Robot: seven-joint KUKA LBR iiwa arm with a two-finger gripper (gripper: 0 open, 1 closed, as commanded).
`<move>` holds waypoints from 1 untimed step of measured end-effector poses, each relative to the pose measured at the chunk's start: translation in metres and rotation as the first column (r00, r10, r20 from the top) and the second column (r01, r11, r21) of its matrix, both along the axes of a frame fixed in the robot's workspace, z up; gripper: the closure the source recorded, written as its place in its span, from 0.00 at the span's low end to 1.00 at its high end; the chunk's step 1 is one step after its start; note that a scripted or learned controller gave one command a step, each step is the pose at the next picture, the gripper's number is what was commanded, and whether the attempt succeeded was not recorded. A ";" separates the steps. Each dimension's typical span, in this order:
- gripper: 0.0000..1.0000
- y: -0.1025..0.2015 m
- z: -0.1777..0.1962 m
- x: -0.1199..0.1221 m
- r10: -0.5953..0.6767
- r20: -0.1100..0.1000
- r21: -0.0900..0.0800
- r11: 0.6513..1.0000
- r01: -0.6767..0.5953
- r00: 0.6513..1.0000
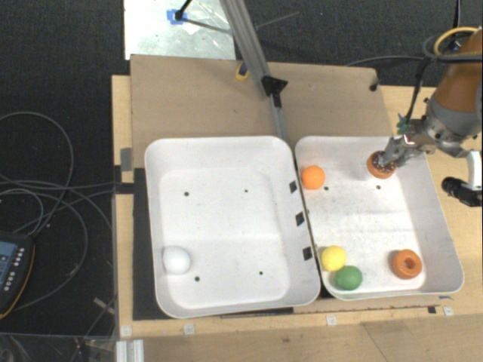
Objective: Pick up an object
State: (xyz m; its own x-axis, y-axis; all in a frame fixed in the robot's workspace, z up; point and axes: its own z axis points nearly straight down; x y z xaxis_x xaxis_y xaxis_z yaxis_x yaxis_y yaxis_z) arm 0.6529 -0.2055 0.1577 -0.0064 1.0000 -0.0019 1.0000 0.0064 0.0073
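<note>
In the left bin you see 1 white ball. The right bin holds an orange ball, yellow ball, green ball and orange ring. The end effector sits over a brown ring, perhaps touching; its grip you cannot tell.

Bins smooth white plastic; bench matt board

R bin mid bare, balls along edges, L bin mostly open
</note>
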 end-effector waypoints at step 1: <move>1.00 0.008 0.048 0.000 0.000 -0.001 0.000 1.000 0.000 1.000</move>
State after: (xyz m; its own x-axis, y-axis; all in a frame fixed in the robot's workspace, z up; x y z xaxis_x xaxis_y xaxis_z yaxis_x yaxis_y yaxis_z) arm 0.6526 -0.1980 0.2057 -0.0062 1.0000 -0.0016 1.0000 0.0062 0.0067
